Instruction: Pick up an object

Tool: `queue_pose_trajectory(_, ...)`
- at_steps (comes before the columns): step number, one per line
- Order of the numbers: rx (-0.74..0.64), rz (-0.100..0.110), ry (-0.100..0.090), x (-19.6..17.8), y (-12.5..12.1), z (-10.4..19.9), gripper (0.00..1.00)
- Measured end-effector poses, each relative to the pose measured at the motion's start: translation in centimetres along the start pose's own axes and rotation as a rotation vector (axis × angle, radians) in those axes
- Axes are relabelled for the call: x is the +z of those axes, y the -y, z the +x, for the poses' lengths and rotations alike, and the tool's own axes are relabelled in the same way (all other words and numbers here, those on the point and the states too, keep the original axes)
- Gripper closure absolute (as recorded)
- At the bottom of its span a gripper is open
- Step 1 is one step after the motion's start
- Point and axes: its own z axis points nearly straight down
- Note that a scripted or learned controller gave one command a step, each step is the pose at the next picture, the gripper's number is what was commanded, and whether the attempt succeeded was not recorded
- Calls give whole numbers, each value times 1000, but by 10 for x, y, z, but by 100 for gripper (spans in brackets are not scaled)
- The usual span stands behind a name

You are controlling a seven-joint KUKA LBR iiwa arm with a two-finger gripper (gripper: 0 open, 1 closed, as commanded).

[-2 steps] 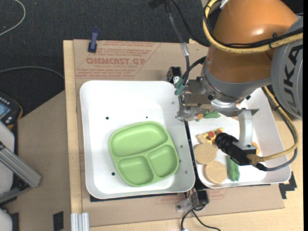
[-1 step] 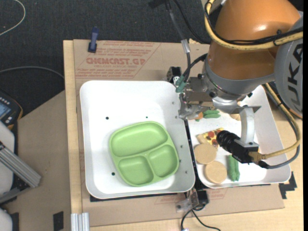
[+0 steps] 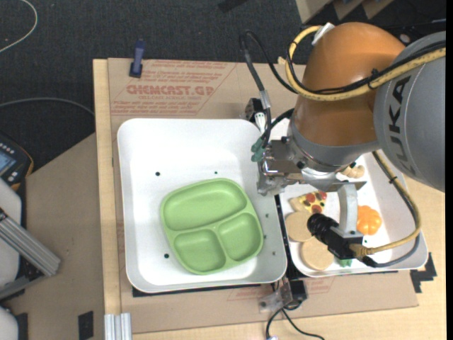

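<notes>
Dark carpet lies around the tabletop, which is covered by a brown board. Up and to the left of the green plate we read red print on that board: "CHEMCAST G.P", with smaller lines beneath it too fine for us to make out. Further up-left of the plate, a small blue object sits at the board's far edge.

We see the green plate, with three compartments, in the white left bin, toward that bin's near right corner.

Right of the plate, just past the two rims that meet, the right bin holds the things to be picked. The tan discs lie closest to the plate. A pale spotted piece lies just up from them. An orange object sits further right, and a small green bit lies low and right of the discs.

Up and right of the plate the arm reaches in, orange above and grey beside it, and on the grey casing we read the black letters "KU". Its tool hangs over the right bin's plate-side end, near the spotted piece. We cannot tell whether the tool is open or closed, or whether it grips anything.
</notes>
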Motion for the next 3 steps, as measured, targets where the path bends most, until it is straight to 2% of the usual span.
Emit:
queue_pose_trajectory(1, -9, -16, -5, -64, 0, 56, 100)
queue_pose_trajectory(2, 4, -2, 1, -25, 0, 10, 100)
queue_pose_trajectory(3, -3, -26, -6, -166, -1, 7, 100)
